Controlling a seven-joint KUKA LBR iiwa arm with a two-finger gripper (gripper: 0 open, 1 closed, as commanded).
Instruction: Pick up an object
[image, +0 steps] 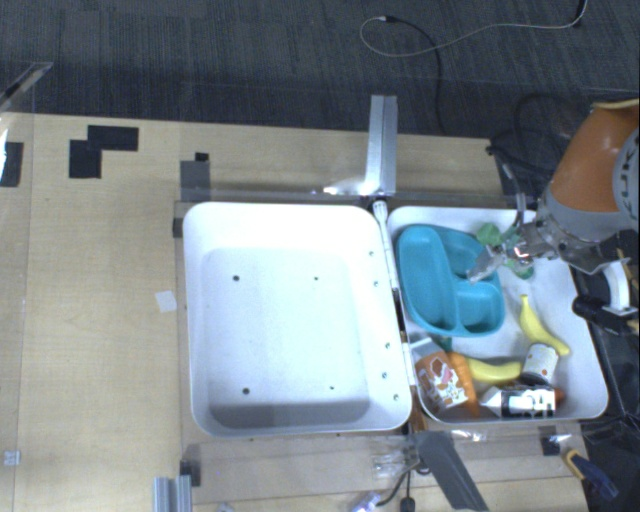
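Two bins sat on your desk; the right bin (596, 395) held a blue dish (445, 280), bananas (540, 328), packets. Your gripper (512, 250) hovered at its one o'clock corner, jaws' state unreadable. Clutter risked a glancing, failed grasp.

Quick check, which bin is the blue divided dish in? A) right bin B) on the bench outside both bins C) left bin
A: the blue divided dish lies in the right bin, toward its left wall, with two bananas and packaged items nearer the front edge; the gripper is over the dish's far right corner.
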